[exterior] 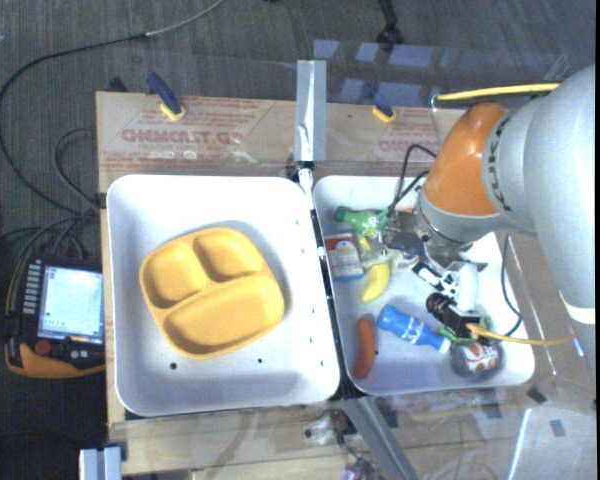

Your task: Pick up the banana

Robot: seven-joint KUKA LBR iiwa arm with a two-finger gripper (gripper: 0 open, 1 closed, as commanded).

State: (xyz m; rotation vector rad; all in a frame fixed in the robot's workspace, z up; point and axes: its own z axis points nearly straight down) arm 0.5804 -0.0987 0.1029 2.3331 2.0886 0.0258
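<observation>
Pincer (412, 251) just beside banana (376, 281) (rt bin (515, 373)).

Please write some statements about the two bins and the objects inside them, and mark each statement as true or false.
1. The yellow divided tray lies in the left bin. True.
2. The banana lies on the yellow divided tray. False: it lies in the right bin, beside the small can.
3. The blue bottle lies in the right bin. True.
4. The orange carrot-like piece lies in the left bin. False: it lies in the right bin, near its front left corner.
5. The gripper is above the right bin, close to the banana. True.
</observation>
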